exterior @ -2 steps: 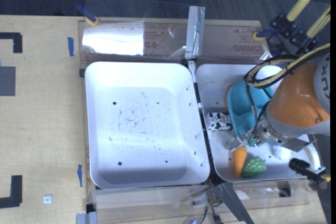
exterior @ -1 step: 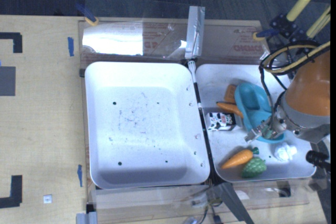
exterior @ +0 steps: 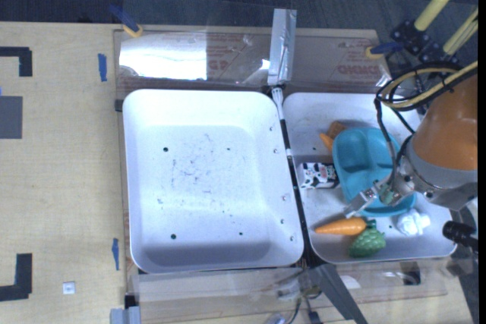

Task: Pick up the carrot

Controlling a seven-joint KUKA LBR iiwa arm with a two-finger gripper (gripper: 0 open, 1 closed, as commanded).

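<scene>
The carrot (exterior: pixel 340 226) is orange and lies on its side near the front edge of the right bin (exterior: pixel 311 117), tip pointing left. A green bumpy item (exterior: pixel 367 241) touches its right end. My gripper (exterior: pixel 371 199) hangs just above and to the right of the carrot, over the lower edge of a blue cup-like object (exterior: pixel 363 155). The carrot rests on the bin floor, apart from the gripper. The grey and orange arm (exterior: pixel 448 140) reaches in from the right and hides part of the bin.
A small black-and-white item (exterior: pixel 318 175) lies left of the blue object, an orange piece (exterior: pixel 329 136) peeks out behind it, and a white item (exterior: pixel 414 224) sits at the front right. The left bin (exterior: pixel 152 117) stands alongside.
</scene>
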